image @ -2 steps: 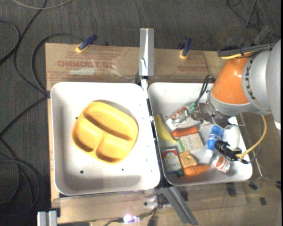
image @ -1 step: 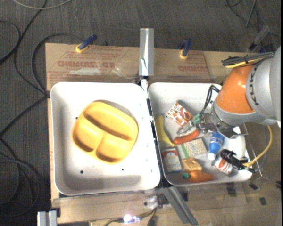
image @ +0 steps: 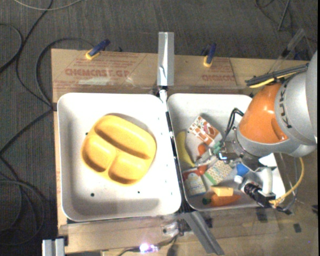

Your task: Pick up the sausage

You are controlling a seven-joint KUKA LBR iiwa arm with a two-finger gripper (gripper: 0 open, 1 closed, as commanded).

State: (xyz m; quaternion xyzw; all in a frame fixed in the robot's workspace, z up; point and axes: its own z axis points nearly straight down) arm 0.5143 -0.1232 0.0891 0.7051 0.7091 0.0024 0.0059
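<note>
The grey arm with the orange band (image: 261, 121) reaches over the right-hand shallow white plastic bin (image: 176, 103), and its pincer (image: 222, 152) sits low among the clutter there, mostly hidden under the wrist. Whether it is wide or narrow I cannot tell, and nothing can be seen gripped in it.

The sausage is hard to pick out. My best candidate is the small reddish, elongated piece (image: 199, 170) lying near the bin's left-centre, just left of the pincer. It is between a yellow banana-shaped toy (image: 182, 147) and a small white jar-like item (image: 194, 184), with a pale speckled packet (image: 217, 170) just beside it. An orange, carrot-like piece (image: 224, 198) lies along the bin's near wall (its green end argues against it being the sausage).

If that reddish piece is the sausage, it is probably a light toy of plastic or rubber, smooth and rounded, so apt to roll or squirt out of a pinch. It should be taken across its short width at mid-length. Crowding neighbours leave little room to come down on either side.

The left-hand white bin (image: 69, 196) on the tabletop holds a yellow divided plastic plate (image: 119, 148).
</note>
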